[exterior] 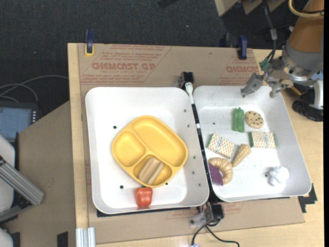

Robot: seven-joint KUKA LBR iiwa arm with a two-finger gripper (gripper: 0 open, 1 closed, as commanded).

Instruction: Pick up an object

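Camera view shows the gripper [263, 84] with jaws spread wide, holding nothing, at one o'clock. Green block [238, 120] stands in the right bin [295, 153]; probably light, rigid; pinch its narrow sides.

Red print runs across the brown board [154, 60] that lies on the bench under the two bins. On its far left part, beyond the left bin [97, 138], large red letters read "CHEMCAST GP", the last letters partly worn. Above and below that word stand lines of much smaller red print, too fine to read. The same red marking repeats on the far right part of the board, beyond the right bin [293, 153], where only a stretch like "CHEMC" can be made out before the arm covers the rest. Nothing else in view carries any lettering, numbers or signs that can be read.
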